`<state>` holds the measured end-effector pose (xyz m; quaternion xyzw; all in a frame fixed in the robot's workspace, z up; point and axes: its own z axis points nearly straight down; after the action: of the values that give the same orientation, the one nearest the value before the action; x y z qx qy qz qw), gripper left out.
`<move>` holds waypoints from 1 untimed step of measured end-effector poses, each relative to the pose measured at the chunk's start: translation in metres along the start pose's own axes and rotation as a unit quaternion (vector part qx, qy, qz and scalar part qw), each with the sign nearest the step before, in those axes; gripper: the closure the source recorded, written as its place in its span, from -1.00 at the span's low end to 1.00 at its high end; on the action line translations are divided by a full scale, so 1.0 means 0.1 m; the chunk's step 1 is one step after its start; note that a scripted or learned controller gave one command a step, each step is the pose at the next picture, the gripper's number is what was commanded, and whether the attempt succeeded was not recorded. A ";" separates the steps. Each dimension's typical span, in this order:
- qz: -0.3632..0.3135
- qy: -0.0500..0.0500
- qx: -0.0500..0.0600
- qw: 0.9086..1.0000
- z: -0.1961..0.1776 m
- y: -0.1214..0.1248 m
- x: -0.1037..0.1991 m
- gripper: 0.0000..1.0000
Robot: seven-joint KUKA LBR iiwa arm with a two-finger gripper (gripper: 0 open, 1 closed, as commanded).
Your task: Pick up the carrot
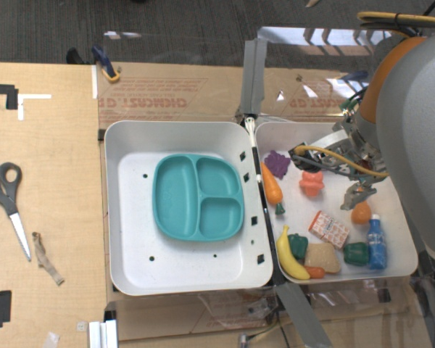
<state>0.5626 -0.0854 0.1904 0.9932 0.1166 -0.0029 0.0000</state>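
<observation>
— So, where does the small orange plastic carrot with the green stub (273,186) lie, from where you stand?

— You'll find it in the shallow white right-hand bin (400,216), hard against that bin's left wall, just below the purple toy grape cluster (278,164). Its long axis runs roughly up and down the view, leaning a little, with the green end towards the near side.

— And the grey two-finger gripper (357,193)?

— You have it low over the right half of the same bin, between the salmon-pink toy (312,183) and the small round orange fruit (360,212). I cannot tell how the jaws stand; cables and the wrist clutter them. Nothing shows between them that I would call a held thing.

— So which way must you go?

— Left across the bin, towards the dividing wall, and slightly away from the near edge. By my judgement you should turn the wrist so the grip closes across the carrot's narrow width, not along its length.

— Any trouble?

— The wall is the worry. The carrot sits so close to it that one jaw may have little room on that side, and the grapes crowd the far tip.
</observation>
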 end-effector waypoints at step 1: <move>0.016 0.000 0.001 1.000 0.00 -0.28 -0.48 -1.00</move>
<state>0.5091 -0.0691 0.1904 0.9949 0.1005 -0.0033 -0.0007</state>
